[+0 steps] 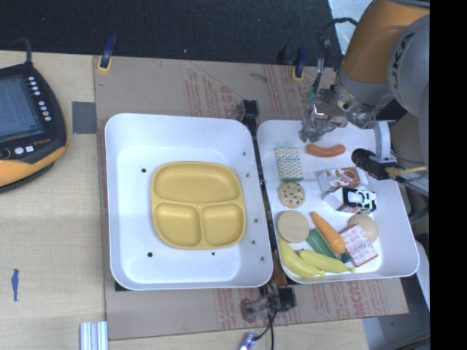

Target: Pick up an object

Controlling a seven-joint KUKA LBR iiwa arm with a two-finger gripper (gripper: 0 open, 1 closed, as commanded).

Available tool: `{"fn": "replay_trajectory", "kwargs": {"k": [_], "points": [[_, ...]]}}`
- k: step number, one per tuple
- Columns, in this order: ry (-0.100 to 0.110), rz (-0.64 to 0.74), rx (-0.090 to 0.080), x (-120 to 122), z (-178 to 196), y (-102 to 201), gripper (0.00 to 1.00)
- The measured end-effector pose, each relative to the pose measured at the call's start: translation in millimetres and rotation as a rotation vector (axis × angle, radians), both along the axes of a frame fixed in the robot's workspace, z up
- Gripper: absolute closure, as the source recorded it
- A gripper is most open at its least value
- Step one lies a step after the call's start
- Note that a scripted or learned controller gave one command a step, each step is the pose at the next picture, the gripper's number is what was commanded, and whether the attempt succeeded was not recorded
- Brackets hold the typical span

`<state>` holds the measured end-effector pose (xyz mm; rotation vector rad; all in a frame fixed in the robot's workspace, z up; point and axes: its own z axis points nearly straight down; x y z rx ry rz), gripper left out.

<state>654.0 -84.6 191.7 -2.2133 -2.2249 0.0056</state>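
Note:
My gripper point(314, 131) hangs over the far edge of the right bin point(406, 250), just left of a small sausage point(325, 150). I see nothing held between its fingers. The right bin holds toy food: a green-checked wafer point(289, 162), a chocolate-chip cookie point(291, 193), a round tan cracker point(292, 225), a carrot point(327, 232), a banana point(312, 262), a red-and-white packet point(340, 178), a black-and-white item point(360, 200) and a pink-striped packet point(360, 247).
The left bin point(120, 195) holds a yellow divided plate point(198, 203). A teach pendant point(25, 126) lies on the bench at far left. Black clips point(248, 110) join the bins at the far end. The arm's orange band point(376, 39) looms over the back right.

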Motion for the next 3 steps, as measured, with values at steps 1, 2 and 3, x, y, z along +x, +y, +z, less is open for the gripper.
{"fn": "replay_trajectory", "kwargs": {"k": [1,2,3], "points": [[0.002,-0.002,0.0,1.5,-25.9,-45.0,0.0],[-0.003,-0.003,0.0,2.2,-28.8,-86.7,0.0],[-0.004,-0.004,0.0,2.3,-25.3,-127.6,0.0]]}}
